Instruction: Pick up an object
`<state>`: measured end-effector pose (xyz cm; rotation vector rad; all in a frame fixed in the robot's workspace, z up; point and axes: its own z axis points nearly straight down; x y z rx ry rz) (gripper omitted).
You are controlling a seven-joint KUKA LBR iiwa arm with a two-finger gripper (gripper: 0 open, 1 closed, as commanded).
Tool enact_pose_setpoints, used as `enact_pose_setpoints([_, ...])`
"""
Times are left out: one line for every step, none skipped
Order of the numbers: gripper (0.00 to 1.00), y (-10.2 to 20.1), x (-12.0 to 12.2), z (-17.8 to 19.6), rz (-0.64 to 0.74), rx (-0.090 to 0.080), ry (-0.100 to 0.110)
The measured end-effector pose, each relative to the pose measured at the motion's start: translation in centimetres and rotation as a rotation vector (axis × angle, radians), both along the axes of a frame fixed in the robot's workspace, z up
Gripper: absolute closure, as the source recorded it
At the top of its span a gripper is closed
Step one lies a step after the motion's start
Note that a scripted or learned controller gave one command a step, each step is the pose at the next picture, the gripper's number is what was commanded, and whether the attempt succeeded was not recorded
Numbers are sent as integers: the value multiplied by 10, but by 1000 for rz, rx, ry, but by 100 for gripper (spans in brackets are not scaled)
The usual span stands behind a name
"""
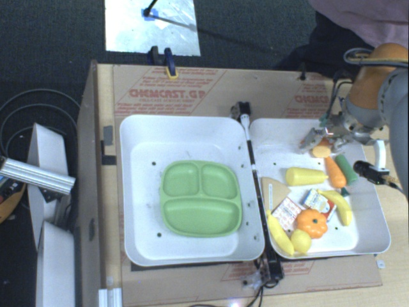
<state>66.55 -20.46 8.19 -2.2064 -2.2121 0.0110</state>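
Toy food crowds the right-hand white bin (367, 235), and from my remote station I see the gripper (321, 138) low over that bin's far end. A small pale-orange piece (321, 151) lies directly beneath its metal fingers, close enough that I cannot tell whether they touch it or are merely above it; whether the fingers are spread or pressed together is not something I can make out from this slanted overhead angle. Just nearer to me than the gripper lie an orange carrot (335, 171) and a green vegetable (347, 169) side by side, with a yellow piece (304, 176) beside them. Farther from the gripper, toward the bin's near end, sit a round orange fruit (311, 222), a banana (341, 207), a small printed carton (316, 200) and a lemon (300, 240). Well away from the gripper, across the divider, a green compartment plate (201, 199) rests in the left white bin (140, 171).
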Motion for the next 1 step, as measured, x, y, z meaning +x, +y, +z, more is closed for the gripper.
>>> enact_pose_setpoints([100, 0, 1, 11, 4, -2, -1])
